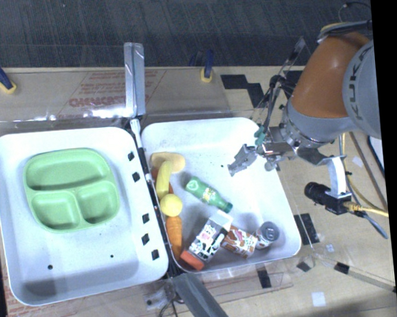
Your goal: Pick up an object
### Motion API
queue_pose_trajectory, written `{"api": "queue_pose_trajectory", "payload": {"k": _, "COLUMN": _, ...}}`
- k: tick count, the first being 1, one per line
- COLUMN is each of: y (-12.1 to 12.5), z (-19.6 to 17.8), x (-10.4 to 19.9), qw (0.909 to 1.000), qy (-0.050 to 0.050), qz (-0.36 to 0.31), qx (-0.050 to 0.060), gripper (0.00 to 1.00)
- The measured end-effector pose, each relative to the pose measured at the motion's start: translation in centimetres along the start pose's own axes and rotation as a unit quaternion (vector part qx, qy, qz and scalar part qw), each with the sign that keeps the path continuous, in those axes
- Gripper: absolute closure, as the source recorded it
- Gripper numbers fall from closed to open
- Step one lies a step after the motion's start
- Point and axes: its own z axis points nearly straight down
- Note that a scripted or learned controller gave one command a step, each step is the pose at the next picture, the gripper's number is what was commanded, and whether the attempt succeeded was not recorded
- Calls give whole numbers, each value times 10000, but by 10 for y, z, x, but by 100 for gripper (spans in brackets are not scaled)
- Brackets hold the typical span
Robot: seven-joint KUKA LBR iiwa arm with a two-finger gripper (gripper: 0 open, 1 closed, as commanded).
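Right bin: carton, bottle, banana; left bin: green tray

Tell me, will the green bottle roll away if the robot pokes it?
Probably. The green bottle lies on its side on the right bin's smooth floor and looks round, so it may roll. It also looks like slick plastic, maybe slippery.
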Motion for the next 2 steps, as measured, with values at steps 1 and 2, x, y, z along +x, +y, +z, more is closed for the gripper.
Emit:
{"api": "queue_pose_trajectory", "payload": {"k": 1, "y": 15, "z": 135, "x": 25, "qw": 9943, "qy": 6, "qz": 1070, "qx": 9, "gripper": 0}}
{"api": "queue_pose_trajectory", "payload": {"k": 2, "y": 15, "z": 152, "x": 67, "qw": 9851, "qy": 7, "qz": 1720, "qx": 12, "gripper": 0}}
